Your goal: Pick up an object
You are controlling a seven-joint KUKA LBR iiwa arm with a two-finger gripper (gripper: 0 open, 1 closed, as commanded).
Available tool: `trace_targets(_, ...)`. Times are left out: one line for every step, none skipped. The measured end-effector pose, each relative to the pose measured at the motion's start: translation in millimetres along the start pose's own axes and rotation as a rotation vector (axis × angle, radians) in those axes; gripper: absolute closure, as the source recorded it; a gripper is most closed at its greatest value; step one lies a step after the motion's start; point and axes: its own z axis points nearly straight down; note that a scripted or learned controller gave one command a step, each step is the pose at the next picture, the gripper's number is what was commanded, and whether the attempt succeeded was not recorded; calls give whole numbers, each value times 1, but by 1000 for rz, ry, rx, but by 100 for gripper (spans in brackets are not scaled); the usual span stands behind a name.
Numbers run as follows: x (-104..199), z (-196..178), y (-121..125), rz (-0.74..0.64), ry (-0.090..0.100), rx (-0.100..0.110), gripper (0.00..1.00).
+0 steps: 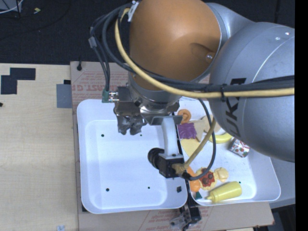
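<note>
From the camera above the surface [33, 153], the grey arm [255, 81] comes in from the right and covers much of the two white bins. Its claw [131, 124] hangs over the far part of the left bin [120, 177]; whether it is wide or narrow I cannot tell.

The things to pick lie in the right bin [269, 186]. A yellow bottle [225, 191] lies on its side at the near edge, its long axis running left to right and its narrow tip pointing left. Just beside the tip sits an orange-and-red toy [204, 179]. Farther back are a purple piece [188, 130] and an orange ring [184, 114], and to the right a small can [239, 148].
</note>
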Motion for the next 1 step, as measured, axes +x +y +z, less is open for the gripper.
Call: trace_targets(-19,-93,-10,2,9,-20,100)
